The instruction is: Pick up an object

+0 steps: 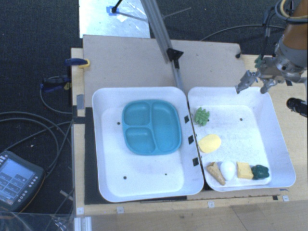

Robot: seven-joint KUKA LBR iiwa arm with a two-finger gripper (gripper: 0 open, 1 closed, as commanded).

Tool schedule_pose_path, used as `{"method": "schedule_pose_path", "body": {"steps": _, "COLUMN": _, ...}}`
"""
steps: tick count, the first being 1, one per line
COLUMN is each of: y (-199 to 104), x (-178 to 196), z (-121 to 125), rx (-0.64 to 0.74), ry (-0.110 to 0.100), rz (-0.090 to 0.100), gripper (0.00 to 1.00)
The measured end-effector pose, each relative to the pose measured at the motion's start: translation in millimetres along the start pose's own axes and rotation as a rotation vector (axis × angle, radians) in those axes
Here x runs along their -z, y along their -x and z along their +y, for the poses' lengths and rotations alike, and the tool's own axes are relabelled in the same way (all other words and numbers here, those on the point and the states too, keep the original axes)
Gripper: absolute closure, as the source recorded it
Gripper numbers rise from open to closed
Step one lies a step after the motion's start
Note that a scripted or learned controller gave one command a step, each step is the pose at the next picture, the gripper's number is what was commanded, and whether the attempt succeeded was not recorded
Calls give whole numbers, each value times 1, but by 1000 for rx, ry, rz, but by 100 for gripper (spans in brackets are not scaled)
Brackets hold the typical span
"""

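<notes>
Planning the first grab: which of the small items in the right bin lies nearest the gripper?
The light green knobbly piece, alone by the right bin's upper left; gripper hovers above the far rim. The others lie lower.

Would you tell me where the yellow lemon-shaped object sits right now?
The yellow lemon lies in the right bin, near its left wall, below the green toy.

Two bins sat side by side mid-frame. Left bin (110, 177) held divided tray (151, 127), toward its upper half. Right bin (279, 143) held ridged toy (202, 115) near upper left corner, rounded piece (210, 143) below it. Along lower edge, left to right: cone (215, 173), egg (227, 170), block (244, 170), dark lump (260, 172), packed close. Gripper (254, 82) hung over right bin's upper right rim. Handheld pendant (17, 179) lay lower left of frame, off bench.
</notes>
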State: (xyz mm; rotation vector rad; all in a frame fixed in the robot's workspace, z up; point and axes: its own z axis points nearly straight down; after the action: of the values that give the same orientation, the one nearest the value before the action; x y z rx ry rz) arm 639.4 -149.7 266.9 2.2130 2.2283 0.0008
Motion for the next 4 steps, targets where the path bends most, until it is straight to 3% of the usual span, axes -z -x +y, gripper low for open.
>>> {"method": "schedule_pose_path", "body": {"steps": 1, "y": 0, "x": 0, "z": 0, "rx": 1, "ry": 0, "rz": 0, "gripper": 0}}
{"method": "schedule_pose_path", "body": {"steps": 3, "y": 1, "x": -85, "z": 9, "rx": -2, "ry": -3, "rz": 0, "gripper": 0}}
{"method": "schedule_pose_path", "body": {"steps": 4, "y": 0, "x": -137, "z": -2, "rx": -6, "ry": -5, "rz": 1, "gripper": 0}}
